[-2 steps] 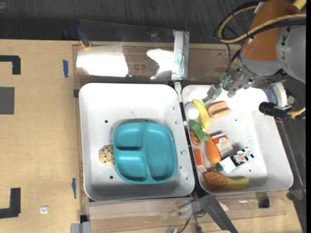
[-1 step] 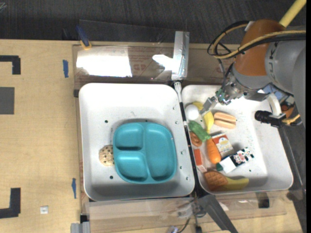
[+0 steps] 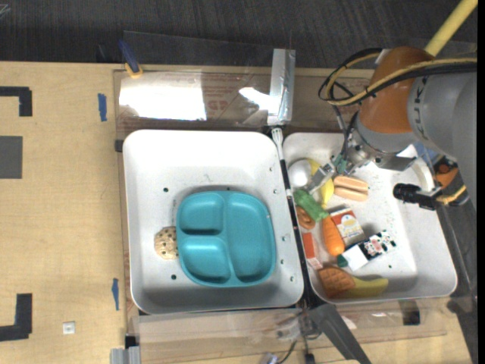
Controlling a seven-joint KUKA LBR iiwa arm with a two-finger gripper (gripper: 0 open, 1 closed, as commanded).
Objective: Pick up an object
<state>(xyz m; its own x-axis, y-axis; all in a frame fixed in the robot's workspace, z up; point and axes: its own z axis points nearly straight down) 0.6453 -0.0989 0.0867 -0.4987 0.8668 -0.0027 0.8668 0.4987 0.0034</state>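
**Grey arm lowered over the right bin's far edge**

Grey metal and an orange band are seen at the upper right, where the arm [image 3: 424, 105] is brought in over the right bin [image 3: 436, 275]. The gripper [image 3: 339, 164] is held low near that bin's far left corner, just above a cluster of toy food. Whether the claw is wide or narrow cannot be told; it is too small and too tangled with the clutter, and nothing is clearly seen between it.

Right beside the gripper a hot dog [image 3: 351, 187] is laid, with a silvery round object [image 3: 301, 174] close to the bin's left wall. A green piece [image 3: 311, 203] and a yellow piece [image 3: 327, 191] are packed just below. Towards the middle, a carrot [image 3: 333, 236] is set against a small orange-and-white carton [image 3: 348, 224]. A black-and-white spotted item [image 3: 377, 245] is found beside them. Along the near edge a banana [image 3: 371, 283] and a brownish piece [image 3: 336, 278] are lined up.

In the left bin [image 3: 144, 158] a teal divided plate [image 3: 226, 236] is placed towards the near right, and a cookie [image 3: 166, 243] is tucked against the plate's left edge.
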